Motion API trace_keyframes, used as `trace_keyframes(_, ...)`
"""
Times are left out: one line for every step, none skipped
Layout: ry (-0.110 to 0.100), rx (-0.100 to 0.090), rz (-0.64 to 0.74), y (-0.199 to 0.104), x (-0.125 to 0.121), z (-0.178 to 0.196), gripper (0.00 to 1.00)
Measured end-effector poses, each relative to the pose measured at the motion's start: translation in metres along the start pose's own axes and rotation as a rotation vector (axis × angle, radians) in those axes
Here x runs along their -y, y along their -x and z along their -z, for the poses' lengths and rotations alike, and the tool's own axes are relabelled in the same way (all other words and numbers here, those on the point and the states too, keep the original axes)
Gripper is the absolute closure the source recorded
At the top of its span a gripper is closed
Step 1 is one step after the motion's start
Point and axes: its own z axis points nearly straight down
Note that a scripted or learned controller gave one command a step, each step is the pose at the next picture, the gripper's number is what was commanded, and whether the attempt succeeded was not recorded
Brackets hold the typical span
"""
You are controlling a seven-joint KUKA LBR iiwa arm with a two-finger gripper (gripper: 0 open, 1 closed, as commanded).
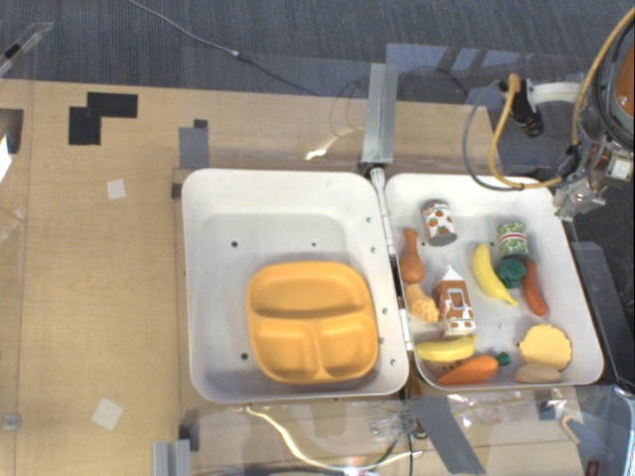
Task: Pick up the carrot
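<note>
The carrot (pixel 468 370), orange with a small green stub at its right end, lies flat along the front wall of the right bin (pixel 587 296). A yellow banana (pixel 445 349) rests just behind it and touches it. Part of the arm with my gripper (pixel 585 194) sits at the frame's right edge, over the right bin's far right corner. It is well away from the carrot, with nothing seen in it.
The right bin also holds two cans (pixel 438 222), a second banana (pixel 490 274), a drumstick (pixel 411 255), a juice carton (pixel 454 306), a red-orange sausage-like piece (pixel 535 289) beside a dark green piece, and a yellow slice (pixel 545 346). An orange divided plate (pixel 312 320) lies in the left bin (pixel 218 266).
</note>
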Motion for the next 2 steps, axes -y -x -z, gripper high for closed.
trace_keyframes(0.003,-0.003,-0.007,0.086,-0.023,-0.008,1.0)
trace_keyframes(-0.003,-0.007,-0.004,0.084,-0.019,0.003,1.0)
